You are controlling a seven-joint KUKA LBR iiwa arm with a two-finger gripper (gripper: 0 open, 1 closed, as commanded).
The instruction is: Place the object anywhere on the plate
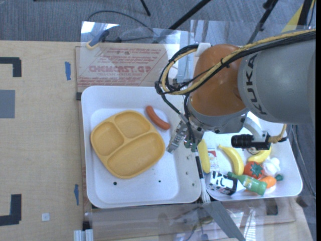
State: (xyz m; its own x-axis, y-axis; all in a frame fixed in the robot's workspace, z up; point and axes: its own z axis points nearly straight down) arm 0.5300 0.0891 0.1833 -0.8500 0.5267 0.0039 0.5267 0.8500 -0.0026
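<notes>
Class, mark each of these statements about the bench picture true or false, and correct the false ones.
1. The plate lies in the left bin. True.
2. The sausage lies on the plate. False: it lies on the bin floor beside the plate's upper right edge.
3. The plate has three compartments. True.
4. The banana lies in the left bin. False: it lies in the right bin, among other toy foods.
5. The pincer hangs near the plate's right edge. True.

Grey carpet (60, 11) – cardboard bench top (40, 134)
</notes>
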